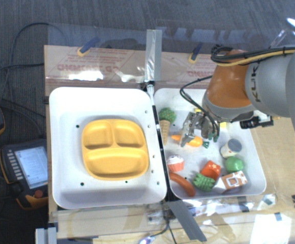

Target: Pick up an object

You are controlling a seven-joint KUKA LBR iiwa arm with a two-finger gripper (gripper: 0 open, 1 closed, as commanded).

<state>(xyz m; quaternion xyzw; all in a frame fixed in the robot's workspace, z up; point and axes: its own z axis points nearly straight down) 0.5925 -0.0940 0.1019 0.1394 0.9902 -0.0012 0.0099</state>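
The setting is a robotics laboratory test cell. Indicators: an industrial arm (254, 85) marked KUKA over a bench (101, 60) covered with taped plastic sheeting; two white bins (61, 151) mounted side by side; a handheld control pendant (25, 169) with screen at left; loose black cables (15, 65) across grey carpet (137, 4).

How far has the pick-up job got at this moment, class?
Done: the tool has reached the right bin, low among the toys. In hand: it sits right by a small orange toy; no grip is visible. Left: closing on an object and lifting it. The yellow tray lies in the left bin.
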